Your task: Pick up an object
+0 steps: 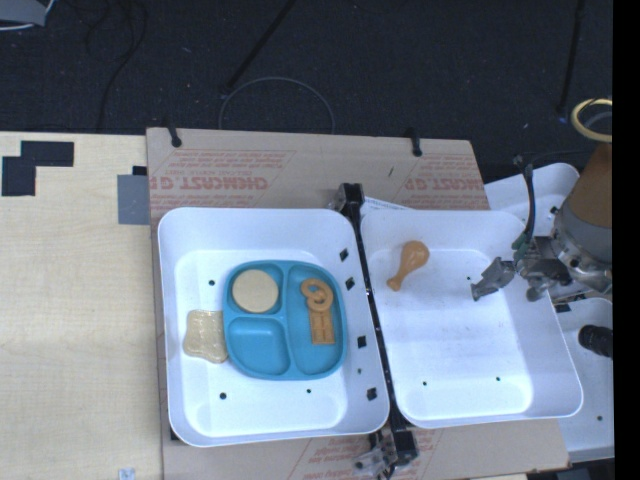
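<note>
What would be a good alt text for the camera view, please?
A grey robot arm's pincer reaches from the right over the right white bin, near a tan toy drumstick. The left white bin holds a blue divided tray with a round cracker and other toy food.

Arm (pixel 590 208): one, entering from the right edge, wrist bent low. Gripper (pixel 510 276): pointing left, nothing visible between its tips.
</note>
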Robot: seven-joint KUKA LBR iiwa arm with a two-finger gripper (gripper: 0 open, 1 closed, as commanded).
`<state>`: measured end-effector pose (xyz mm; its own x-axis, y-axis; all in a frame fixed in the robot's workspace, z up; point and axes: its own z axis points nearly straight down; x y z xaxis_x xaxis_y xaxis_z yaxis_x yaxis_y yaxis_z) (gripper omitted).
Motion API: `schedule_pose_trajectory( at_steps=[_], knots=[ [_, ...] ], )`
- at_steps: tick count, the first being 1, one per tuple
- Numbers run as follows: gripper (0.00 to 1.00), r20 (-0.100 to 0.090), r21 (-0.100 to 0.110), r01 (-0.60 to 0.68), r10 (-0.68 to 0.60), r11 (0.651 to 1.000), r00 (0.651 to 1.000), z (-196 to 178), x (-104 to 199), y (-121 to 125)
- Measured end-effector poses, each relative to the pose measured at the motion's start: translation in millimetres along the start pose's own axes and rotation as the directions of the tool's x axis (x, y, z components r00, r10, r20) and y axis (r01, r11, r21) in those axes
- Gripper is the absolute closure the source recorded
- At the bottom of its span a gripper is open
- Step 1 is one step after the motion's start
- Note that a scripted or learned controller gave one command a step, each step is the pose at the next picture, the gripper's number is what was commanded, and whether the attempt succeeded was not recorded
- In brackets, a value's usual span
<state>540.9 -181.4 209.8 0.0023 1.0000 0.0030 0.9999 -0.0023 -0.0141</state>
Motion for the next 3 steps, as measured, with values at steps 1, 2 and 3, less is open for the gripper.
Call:
schedule_pose_trajectory(
  at_steps=[1, 2, 3],
  knots=[
    [0.0, 0.003, -0.013, 0.002, -0.002, 1.0, 1.0, -6, 0, 3],
    [0.0, 0.001, -0.007, 0.003, -0.003, 1.0, 1.0, 37, 2, 1],
    [0.0, 0.0, -0.005, 0.002, -0.002, 1.0, 1.0, 99, 6, -7]
  ],
)
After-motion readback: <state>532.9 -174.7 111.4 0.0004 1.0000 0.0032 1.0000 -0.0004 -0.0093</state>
